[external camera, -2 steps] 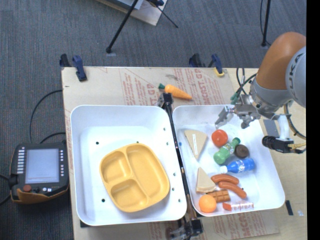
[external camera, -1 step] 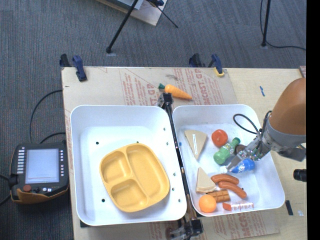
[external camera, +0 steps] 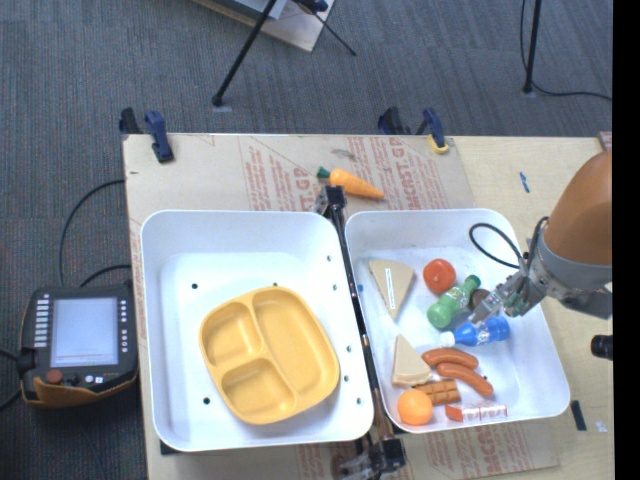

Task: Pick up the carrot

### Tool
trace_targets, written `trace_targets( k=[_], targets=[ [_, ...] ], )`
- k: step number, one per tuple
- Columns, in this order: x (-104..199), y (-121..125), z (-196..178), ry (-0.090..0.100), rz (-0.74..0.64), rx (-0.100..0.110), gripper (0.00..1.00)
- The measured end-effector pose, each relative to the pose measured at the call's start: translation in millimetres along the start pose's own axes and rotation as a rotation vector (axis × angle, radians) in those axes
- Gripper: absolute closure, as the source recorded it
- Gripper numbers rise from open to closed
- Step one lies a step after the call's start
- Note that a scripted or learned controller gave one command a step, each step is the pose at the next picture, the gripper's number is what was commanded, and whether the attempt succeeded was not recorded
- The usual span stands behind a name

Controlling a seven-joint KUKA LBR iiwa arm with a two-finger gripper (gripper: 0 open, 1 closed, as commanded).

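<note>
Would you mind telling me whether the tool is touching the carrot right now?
Apart. The camera view shows the tool low in the right bin by the blue bottle, while the carrot lies on the bench beyond both bins.

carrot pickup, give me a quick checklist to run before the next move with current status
1. Carrot located: ok. The carrot lies on the bench board behind the two bins, outside both.
2. Gripper near the carrot: not ok. The gripper is low over the right bin, by the blue bottle and green bottle.
3. Gripper free of other items: cannot tell; it sits right against the bottles.
4. Space around the carrot: ok. Nothing touches it, though a black clamp at the bin rims sits just in front.
5. Path to the carrot: cannot tell; the arm must lift over the right bin's back wall.
</note>
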State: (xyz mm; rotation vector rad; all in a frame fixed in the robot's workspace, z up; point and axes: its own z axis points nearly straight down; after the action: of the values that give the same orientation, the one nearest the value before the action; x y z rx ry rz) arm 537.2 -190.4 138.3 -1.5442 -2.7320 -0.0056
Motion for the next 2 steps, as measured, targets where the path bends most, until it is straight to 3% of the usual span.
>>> trace_targets(
  k=[1,2],
  targets=[
    [-20,79,-106,-0.013,-0.194,-0.008,1.0],
    [-49,39,-126,-0.01,-0.287,-0.002,1.0]
  ],
)
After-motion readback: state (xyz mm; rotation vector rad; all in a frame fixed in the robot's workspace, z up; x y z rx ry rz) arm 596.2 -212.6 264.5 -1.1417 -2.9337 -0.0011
